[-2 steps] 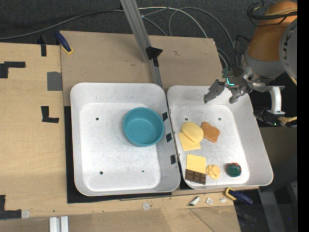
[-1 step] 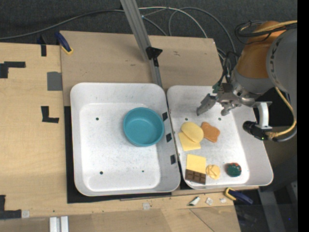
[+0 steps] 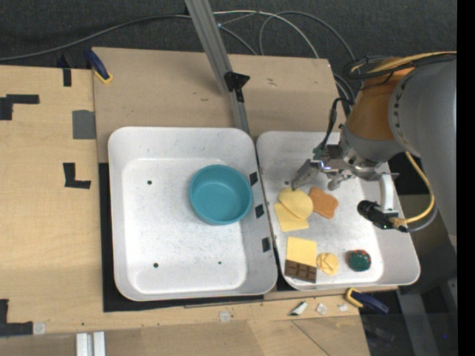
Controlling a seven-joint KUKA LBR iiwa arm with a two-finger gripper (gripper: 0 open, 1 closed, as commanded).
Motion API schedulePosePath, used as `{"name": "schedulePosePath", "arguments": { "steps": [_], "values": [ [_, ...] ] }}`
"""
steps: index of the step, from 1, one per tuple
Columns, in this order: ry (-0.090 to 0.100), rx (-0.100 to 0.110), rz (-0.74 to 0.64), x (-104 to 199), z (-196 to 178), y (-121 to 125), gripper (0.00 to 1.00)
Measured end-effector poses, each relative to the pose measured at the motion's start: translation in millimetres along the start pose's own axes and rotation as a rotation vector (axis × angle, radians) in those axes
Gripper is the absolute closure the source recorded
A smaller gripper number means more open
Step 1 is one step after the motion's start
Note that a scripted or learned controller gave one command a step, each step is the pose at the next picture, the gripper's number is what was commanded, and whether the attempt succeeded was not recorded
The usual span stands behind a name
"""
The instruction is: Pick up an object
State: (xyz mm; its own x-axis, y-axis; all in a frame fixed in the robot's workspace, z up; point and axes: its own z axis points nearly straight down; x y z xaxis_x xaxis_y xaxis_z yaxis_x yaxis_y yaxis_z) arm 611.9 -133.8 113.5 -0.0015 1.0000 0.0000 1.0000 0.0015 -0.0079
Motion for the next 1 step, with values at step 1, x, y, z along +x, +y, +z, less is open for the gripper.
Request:
{"name": "schedulePosePath", "arguments": {
  "steps": [1],
  "values": [
    [-0.002,-0.007,-0.001,0.6,26.0,0.0,0.00]
  ]
}}
